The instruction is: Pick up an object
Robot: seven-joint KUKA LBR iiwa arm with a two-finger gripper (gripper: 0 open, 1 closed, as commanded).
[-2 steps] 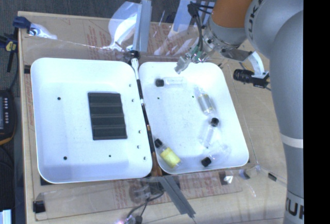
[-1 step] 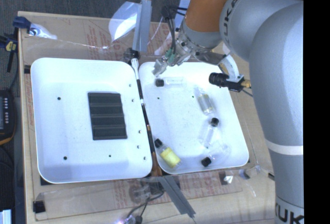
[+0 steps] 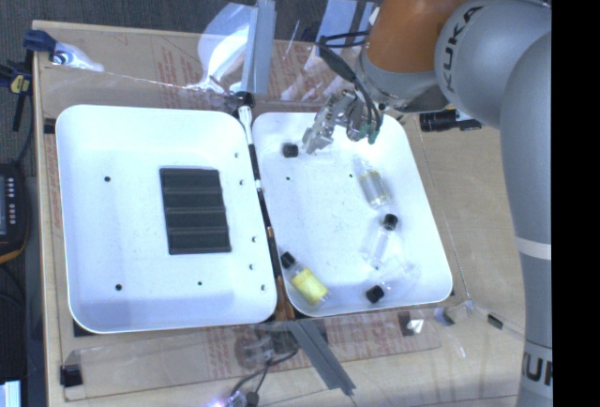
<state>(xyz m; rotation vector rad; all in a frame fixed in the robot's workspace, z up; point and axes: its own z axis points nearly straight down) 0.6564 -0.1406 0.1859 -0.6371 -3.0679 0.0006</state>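
- Task objs, all in the right bin (image 3: 427, 208): 3 clear small bottles w/ dark caps plus 1 yellow item.
- Upper clear bottle (image 3: 373, 186): lies on its side in the bin's right half, just below the gripper, not touching it.
- Middle clear bottle (image 3: 380, 241): lies below the first, dark cap at its upper end, body pointing down-left.
- Lower clear bottle (image 3: 394, 283): near the bin's lower right corner, dark cap at its lower-left end; body hard to make out vs. the white floor.
- Yellow item (image 3: 308, 286): at the bin's lower left, close to the front wall, w/ a dark end toward upper left, next to the divider side.
- Small dark piece (image 3: 291, 150): sits alone at the bin's upper left, just left of the gripper; what it is can't be told.
- Gripper (image 3: 328, 131): low over the right bin's upper middle, near the back wall. Metal fingers are cluttered w/ cables; open or closed can't be told. Nothing seen between them.
- Arm (image 3: 487, 49): grey, orange band above wrist, enters from the right, over the bin's upper right corner.
- Left bin (image 3: 84, 143): holds a dark ribbed rectangular block (image 3: 195, 210), lying flat approx. at centre, long side running front to back.
- Bench (image 3: 141, 58): clear plastic sheeting and a grey upright bar behind the bins.
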